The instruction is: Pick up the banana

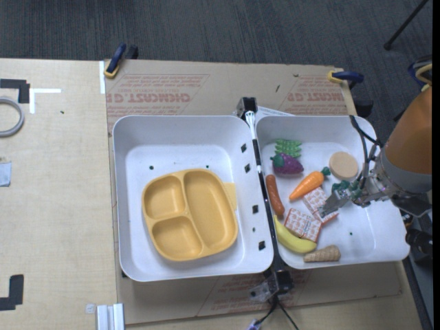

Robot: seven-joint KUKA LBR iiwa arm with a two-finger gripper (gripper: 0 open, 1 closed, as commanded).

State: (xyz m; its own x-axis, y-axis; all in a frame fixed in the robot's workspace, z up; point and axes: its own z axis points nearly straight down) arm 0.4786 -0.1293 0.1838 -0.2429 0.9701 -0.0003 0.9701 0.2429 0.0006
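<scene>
1. Banana (pixel 292 239) is seen lying in the right bin (pixel 385 243), at about seven o'clock of that bin's floor, curved along the lower-left corner with one end tucked against the dividing wall.
2. Part of the fruit is covered by a red-and-white patterned packet (pixel 302 223) that rests on its upper side; a second such packet (pixel 317 202) lies just beyond, toward one o'clock.
3. The gripper (pixel 342 199) is held low over the bin's middle, at roughly two o'clock from the banana and apart from it; whether it is wide or narrow cannot be told at this slant, and nothing is seen clasped in it.
4. Its place above the second packet suggests, as a judgement, that an approach is being lined up from the right, where the arm (pixel 412 143) enters, and that the banana is not yet reached.
5. Around the target, a sausage (pixel 275 195) is laid upright at twelve o'clock of the banana, a carrot (pixel 306 183) is tilted at one o'clock, and a cone-shaped piece (pixel 323 255) sits just beside the banana's right end at four o'clock.
6. Farther up, purple grapes (pixel 287 163), a green leafy item (pixel 287 146) and a round tan disc (pixel 344 165) are grouped near the far wall.
7. A yellow divided plate (pixel 190 214) is kept in the left bin (pixel 130 184), well apart from the work.
8. The overlapping packet and the nearby bin wall are judged the main hindrances to a clean grasp.
</scene>
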